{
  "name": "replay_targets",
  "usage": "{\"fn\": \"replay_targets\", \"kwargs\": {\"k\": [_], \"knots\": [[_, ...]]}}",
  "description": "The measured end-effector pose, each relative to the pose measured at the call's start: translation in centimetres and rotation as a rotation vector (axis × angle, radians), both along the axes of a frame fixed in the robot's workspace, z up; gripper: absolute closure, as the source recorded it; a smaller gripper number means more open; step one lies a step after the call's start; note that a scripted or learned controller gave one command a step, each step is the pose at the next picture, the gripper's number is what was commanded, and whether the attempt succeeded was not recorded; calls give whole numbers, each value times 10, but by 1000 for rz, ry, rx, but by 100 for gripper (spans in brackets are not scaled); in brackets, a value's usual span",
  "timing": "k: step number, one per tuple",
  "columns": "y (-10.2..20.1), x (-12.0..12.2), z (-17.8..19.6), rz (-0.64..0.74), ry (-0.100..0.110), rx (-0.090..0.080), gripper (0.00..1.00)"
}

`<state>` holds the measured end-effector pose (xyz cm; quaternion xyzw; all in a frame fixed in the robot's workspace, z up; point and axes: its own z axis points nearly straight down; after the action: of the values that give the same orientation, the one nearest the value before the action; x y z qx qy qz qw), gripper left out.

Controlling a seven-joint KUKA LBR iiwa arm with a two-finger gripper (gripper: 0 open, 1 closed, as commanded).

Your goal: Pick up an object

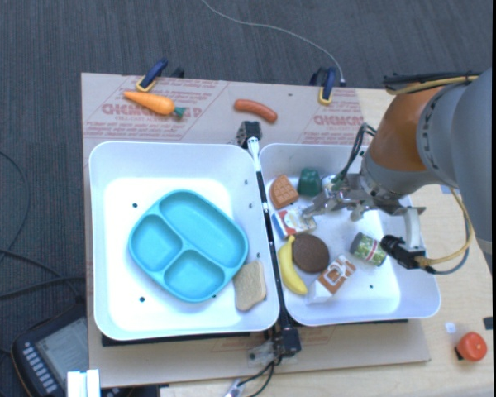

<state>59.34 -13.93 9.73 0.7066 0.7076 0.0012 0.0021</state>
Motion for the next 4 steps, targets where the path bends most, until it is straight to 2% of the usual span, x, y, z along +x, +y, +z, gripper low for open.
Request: {"fn": "replay_targets", "kwargs": {"k": [1,2,3,4], "knots": [[19,-56,-6,-4,-15,-3,0],[25,-103,-6,-5,-18,-6,0],[27,-101,6,-2,-19,0,100],[27,-102,5,-3,-15,1,0]]}}
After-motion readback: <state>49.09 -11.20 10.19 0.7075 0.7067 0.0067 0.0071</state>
